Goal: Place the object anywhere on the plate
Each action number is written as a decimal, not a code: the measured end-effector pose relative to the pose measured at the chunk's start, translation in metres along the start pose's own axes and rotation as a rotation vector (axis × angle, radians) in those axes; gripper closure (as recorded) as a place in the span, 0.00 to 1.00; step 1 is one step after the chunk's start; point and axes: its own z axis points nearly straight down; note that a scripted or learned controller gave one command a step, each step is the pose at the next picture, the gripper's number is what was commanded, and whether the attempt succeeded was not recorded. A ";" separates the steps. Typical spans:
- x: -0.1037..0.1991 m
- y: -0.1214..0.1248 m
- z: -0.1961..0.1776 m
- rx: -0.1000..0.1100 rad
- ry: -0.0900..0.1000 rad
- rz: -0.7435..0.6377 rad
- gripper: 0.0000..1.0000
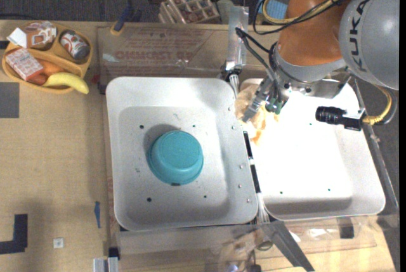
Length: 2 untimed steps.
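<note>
A small orange object (257,131) lies at the right bin's (330,194) upper-left corner just below the pincer (263,106), whose grip I cannot tell, well right of the teal plate (176,156).

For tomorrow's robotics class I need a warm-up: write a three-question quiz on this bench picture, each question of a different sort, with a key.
1. True or false: the teal plate lies in the left bin.
2. Where is the gripper? A) over the plate B) at the right bin's upper-left corner C) off the bench
3. What yellow fruit lies in the yellow tray?

Key: 1 true; 2 B; 3 banana.
</note>
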 end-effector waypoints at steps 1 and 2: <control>0.036 0.043 -0.007 -0.003 -0.004 -0.393 1.00; 0.066 0.065 -0.010 -0.002 -0.001 -0.602 1.00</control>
